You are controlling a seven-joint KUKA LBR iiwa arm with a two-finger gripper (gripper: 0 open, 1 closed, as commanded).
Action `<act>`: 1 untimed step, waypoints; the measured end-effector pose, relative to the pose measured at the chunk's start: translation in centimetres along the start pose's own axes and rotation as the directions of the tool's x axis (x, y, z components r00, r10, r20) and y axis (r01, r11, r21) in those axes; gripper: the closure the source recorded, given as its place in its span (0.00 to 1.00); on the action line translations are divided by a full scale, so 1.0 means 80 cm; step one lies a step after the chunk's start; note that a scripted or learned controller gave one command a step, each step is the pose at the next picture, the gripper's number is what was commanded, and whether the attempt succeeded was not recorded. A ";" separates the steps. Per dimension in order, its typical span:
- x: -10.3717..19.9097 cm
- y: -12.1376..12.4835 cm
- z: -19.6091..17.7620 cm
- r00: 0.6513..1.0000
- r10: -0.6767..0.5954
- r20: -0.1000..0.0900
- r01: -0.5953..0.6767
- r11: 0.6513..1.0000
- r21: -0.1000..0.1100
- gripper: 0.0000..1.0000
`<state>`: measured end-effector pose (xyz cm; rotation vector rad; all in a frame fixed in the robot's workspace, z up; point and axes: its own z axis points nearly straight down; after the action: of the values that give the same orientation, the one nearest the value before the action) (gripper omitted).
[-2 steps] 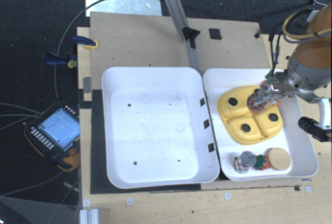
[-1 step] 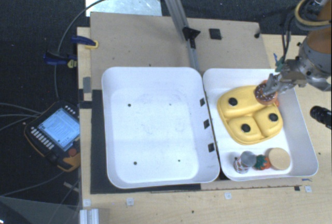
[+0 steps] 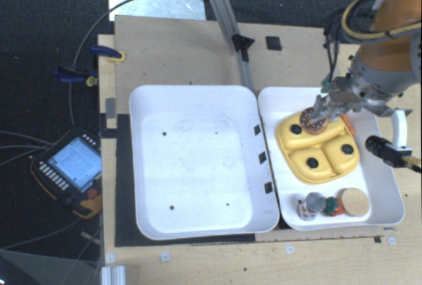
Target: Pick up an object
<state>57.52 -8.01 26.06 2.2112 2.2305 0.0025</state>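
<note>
— Since the grey two-finger gripper (image 3: 319,113) hangs low, what sits under it?
— A small round brown thing (image 3: 311,121), right below, on the big yellow plastic block (image 3: 318,148). Open or shut? I cannot tell

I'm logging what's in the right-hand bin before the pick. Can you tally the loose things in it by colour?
Yellow: 1, the big yellow piece
Brown: 1, the ring under the end effector
Tan: 1, the round disc
Orange: 1, a sliver
Mixed small items, too small to separate: about 2
Total: about 6
</note>
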 end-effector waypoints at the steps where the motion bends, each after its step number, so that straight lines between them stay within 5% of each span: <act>1: 0.063 0.014 0.021 1.000 -0.001 -0.001 0.001 1.000 0.001 1.00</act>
<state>58.57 -2.98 24.38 2.2108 2.2327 0.0029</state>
